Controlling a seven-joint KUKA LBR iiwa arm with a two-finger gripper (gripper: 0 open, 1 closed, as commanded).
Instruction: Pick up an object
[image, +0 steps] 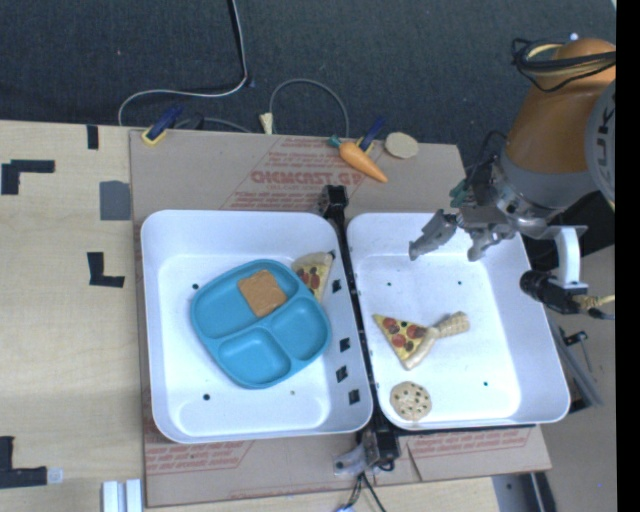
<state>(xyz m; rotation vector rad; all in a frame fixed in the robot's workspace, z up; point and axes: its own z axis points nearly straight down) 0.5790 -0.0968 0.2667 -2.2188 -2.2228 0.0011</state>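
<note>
Hovering over the right bin (500, 395), gripper (455, 240) spread open, grasping nothing, pizza slice (405, 337) well below

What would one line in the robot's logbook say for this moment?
gripper: open, nothing held, above right bin | pizza slice, cookie: lying in that bin, untouched | pick: not yet done

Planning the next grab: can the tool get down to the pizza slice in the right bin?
Probably yes. The tool hangs over the right bin, and the pizza slice lies flat in the open, apart from the cookie.
</note>
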